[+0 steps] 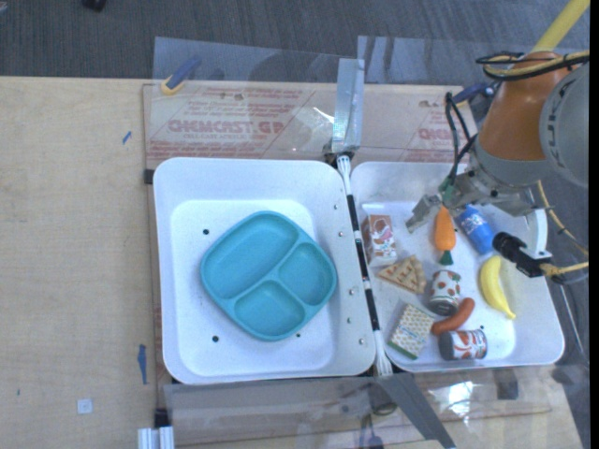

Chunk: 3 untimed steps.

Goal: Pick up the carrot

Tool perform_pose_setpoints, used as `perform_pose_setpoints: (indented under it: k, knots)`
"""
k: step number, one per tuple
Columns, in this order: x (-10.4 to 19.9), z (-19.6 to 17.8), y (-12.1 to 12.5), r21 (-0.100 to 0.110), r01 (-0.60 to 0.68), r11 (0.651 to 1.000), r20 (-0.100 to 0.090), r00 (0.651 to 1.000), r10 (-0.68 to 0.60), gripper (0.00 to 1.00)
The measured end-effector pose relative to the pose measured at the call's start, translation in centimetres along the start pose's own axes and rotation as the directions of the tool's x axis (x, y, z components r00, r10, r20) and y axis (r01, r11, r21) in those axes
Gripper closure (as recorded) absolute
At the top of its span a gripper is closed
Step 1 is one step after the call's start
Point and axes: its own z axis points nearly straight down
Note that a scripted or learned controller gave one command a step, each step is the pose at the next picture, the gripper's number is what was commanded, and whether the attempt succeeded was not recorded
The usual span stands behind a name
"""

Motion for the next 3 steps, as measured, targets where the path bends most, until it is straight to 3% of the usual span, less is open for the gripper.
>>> perform_pose_setpoints:
  k: [1,2,3]
  knots:
    - [-3.2,2.7,-3.2,-0.001,0.119,0.993,-0.008,0.993,-0.119,0.0]
    - [-3.4,1.5,-3.1,-0.004,0.117,0.993,-0.001,0.993,-0.117,1.0]
    - [0.8,-7.9,0.8,0.002,0.242,0.97,-0.002,0.97,-0.242,1.0]
